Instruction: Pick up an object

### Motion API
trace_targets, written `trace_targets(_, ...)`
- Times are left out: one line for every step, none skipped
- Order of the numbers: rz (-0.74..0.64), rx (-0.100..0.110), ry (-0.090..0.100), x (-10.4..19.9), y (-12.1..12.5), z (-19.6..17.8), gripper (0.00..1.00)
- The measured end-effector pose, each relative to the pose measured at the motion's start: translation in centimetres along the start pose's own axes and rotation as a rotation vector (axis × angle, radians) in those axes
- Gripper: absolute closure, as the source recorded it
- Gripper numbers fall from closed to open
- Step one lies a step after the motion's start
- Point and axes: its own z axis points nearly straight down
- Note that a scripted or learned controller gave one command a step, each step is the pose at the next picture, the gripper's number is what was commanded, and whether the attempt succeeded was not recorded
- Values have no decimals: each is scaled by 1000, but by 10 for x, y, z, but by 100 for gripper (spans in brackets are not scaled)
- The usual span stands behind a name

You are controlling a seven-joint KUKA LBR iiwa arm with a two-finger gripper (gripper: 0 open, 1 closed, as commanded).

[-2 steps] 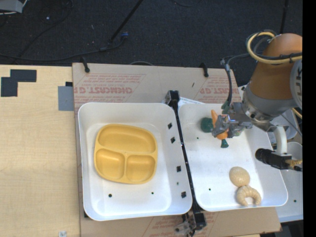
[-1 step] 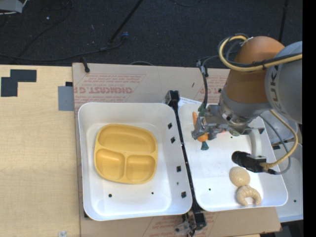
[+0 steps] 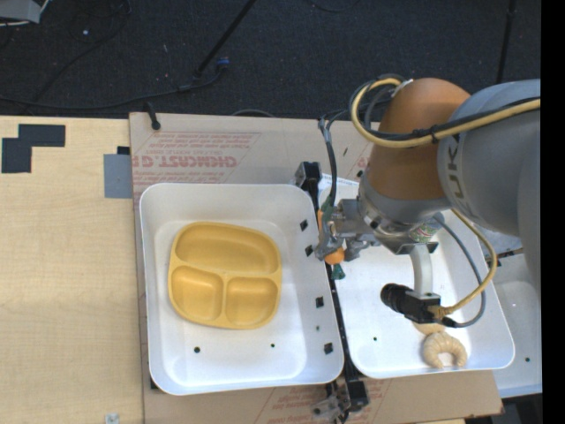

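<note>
Beneath my pincer and running far out to its view-left, the pale wooden bench is carrying a cardboard sheet with red print. My arm, grey with the orange band, is hanging over the right bin, its bulk sitting view-right of the pincer and above it.

Pincer is hovering at that bin's upper view-left corner, just beside the wall where the two bins are meeting. Open or closed: cannot tell, the wrist is covering it.

Left bin is lying immediately view-left of the pincer. A yellow plate with three compartments is resting flat in it, near the pincer but across the divide and apart from it.

A pale crescent pastry is lying on the right bin's floor, well apart from the pincer, down and to view-right, close to the bin's corner.

A small orange piece is showing just below the pincer; cannot tell whether it belongs to it.
</note>
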Motion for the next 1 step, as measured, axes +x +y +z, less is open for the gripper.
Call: trace_targets(-2,1,0,59,-3,9,100)
